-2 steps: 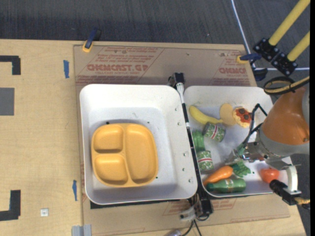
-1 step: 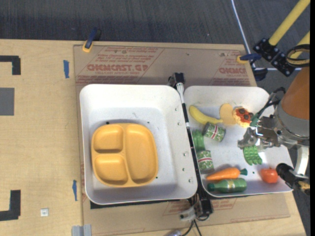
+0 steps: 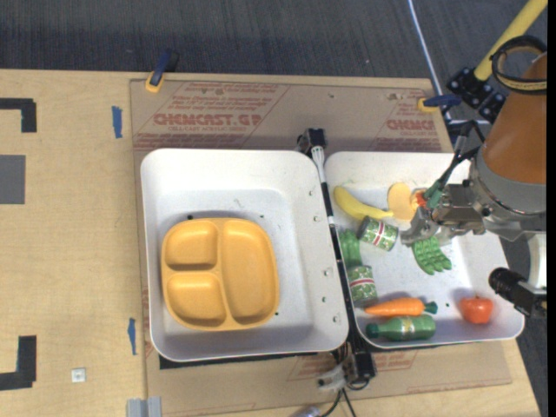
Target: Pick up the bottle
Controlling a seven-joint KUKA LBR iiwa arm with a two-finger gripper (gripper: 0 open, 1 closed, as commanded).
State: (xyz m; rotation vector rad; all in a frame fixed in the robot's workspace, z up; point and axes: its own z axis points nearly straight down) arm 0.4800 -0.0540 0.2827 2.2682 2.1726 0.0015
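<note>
Bottle [image 3: 400, 327] lies at the right bin's [image 3: 486, 333] front edge; a carrot [image 3: 400, 307] touching it could be grabbed instead. Gripper [image 3: 424, 224] jaw state cannot be told.

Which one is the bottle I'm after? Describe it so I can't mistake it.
Look in the right bin, along its near edge. The green bottle lies on its side there, just below the carrot. It is dark green with a red label, unlike the orange carrot and red tomato.

Yellow divided tray [image 3: 221, 271] – banana [image 3: 354, 204], carrot [image 3: 395, 307], perhaps tomato [image 3: 475, 309].
</note>
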